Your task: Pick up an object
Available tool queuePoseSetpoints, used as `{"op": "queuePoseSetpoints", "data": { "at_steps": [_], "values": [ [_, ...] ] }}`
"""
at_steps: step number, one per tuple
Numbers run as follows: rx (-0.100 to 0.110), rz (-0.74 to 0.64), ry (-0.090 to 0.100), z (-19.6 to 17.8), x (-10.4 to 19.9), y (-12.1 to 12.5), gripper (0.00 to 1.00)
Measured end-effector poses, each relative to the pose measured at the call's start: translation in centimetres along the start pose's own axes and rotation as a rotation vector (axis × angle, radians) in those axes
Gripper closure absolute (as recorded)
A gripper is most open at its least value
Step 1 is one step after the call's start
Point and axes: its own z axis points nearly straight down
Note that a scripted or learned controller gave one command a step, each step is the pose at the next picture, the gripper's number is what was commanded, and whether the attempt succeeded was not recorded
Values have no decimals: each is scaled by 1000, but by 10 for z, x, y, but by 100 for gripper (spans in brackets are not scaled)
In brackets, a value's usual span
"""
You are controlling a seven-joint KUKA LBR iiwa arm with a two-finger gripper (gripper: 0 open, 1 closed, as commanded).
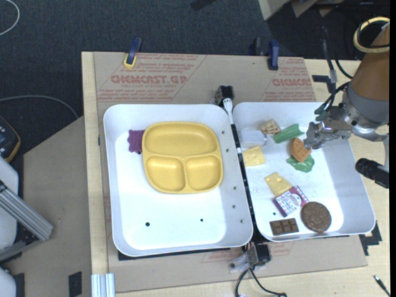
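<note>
Nearest us in the right bin (362,193) lies a brown cookie (316,216). Farther back, our gripper (307,142) hovers at the orange piece (299,150); its grip we cannot tell. The piece looks light and stiff, so we'd pinch its sides.

orange piece at the gripper, right bin

small orange object (299,149) sits over a green piece (301,163), right beside the gripper (312,136) tips.
</note>
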Motion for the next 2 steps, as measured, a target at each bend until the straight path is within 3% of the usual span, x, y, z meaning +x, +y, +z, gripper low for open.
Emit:
{"op": "queuePoseSetpoints", "data": {
  "at_steps": [2],
  "values": [
    [1, -1, 0, 7, 107, -39, 100]
  ]
}}
